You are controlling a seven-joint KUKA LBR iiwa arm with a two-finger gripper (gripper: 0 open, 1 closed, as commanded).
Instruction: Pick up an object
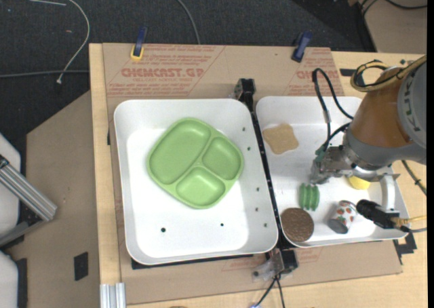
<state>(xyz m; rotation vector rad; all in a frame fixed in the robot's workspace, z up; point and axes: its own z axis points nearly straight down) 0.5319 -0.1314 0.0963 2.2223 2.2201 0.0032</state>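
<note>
Camera view shows your gripper (320,172) at lower right, just above the green toy (310,197); jaw state unreadable, so centre over it before closing.

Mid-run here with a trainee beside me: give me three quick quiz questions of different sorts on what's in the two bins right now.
1. True or false: the green divided plate lies in the left bin.
2. Which item is closest to the gripper? A) tan piece B) green ridged item C) brown disc
3. Fill in: the brown disc sits at the right bin's ____ left corner.

Key: 1 true; 2 B; 3 near.
</note>
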